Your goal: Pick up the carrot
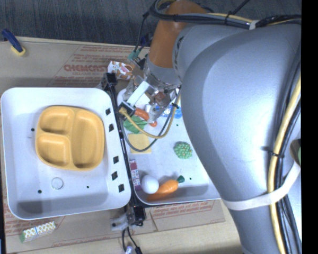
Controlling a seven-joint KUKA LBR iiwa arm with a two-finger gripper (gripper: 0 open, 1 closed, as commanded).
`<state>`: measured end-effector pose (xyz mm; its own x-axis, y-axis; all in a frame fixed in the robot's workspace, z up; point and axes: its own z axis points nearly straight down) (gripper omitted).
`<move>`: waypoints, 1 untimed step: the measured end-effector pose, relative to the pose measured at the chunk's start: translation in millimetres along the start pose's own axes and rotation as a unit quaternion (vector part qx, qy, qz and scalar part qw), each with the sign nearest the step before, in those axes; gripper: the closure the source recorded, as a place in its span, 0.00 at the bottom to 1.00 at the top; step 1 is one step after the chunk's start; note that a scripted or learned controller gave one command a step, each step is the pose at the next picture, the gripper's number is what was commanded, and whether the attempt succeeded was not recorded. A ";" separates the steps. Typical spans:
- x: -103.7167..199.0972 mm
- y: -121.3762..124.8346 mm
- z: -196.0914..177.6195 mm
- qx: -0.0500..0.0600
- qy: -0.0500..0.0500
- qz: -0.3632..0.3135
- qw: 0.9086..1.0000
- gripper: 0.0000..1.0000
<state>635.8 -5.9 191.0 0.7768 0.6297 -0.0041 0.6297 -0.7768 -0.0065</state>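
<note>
My hand [148,106] sits low at the right bin's [193,187] far end, grip state unclear, can't tell. Carrot [163,188] is well toward me from it, touching a white egg [150,184]. I'd approach from the carrot's green-tipped end, clear of the egg.

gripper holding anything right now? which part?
Cannot be told. The gripper sits low among items at the right bin's far end, its tip obscured. The carrot lies apart, near the front wall beside the white egg.

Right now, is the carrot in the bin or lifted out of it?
In the bin. The carrot lies on its side on the right bin's floor, touching a white egg, while the gripper is farther up the bin.
</note>
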 end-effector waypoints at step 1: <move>-11.1 2.6 -0.3 -0.001 -0.001 -0.317 0.948 0.00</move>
<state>628.8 -14.9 191.3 0.2423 0.9702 -0.0014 0.9702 -0.2423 -0.0060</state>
